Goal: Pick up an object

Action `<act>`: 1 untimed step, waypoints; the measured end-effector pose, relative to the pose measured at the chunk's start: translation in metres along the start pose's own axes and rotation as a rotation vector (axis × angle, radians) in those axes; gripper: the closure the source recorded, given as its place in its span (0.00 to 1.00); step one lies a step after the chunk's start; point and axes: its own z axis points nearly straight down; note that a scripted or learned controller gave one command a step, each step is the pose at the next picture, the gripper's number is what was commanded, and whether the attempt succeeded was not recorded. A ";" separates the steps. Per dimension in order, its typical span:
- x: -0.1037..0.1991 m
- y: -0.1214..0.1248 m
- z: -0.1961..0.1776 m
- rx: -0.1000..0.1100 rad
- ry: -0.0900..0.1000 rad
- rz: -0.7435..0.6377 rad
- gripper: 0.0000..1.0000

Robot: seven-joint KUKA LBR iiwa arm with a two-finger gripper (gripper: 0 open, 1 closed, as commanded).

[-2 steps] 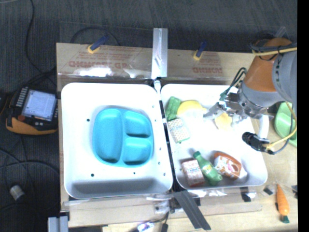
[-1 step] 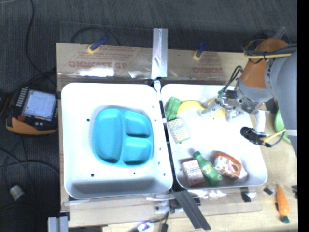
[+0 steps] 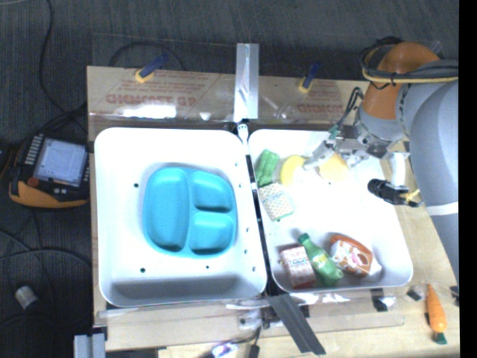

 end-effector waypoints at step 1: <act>0.000 0.001 -0.008 -0.006 -0.006 -0.001 1.00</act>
